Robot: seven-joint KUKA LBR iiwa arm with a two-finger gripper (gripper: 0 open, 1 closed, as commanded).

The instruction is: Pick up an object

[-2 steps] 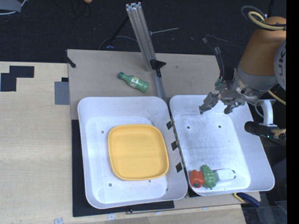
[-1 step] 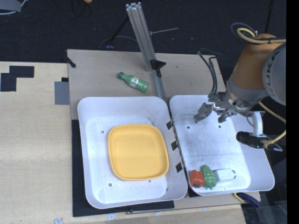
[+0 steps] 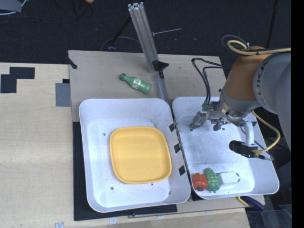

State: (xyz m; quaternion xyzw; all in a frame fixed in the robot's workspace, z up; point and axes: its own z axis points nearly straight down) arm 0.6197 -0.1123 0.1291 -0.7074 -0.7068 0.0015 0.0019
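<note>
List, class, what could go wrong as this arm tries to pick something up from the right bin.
1. The red and green toy and the white piece sit close together near the right bin's front wall, so the tool might bump the wall or nudge both.
2. The tool hangs over bare floor, far from them, so closing here would likely catch nothing.

The tool (image 3: 209,121) hangs spread over the right bin (image 3: 266,186); a red-and-green toy (image 3: 207,180) sits at six o'clock.
</note>
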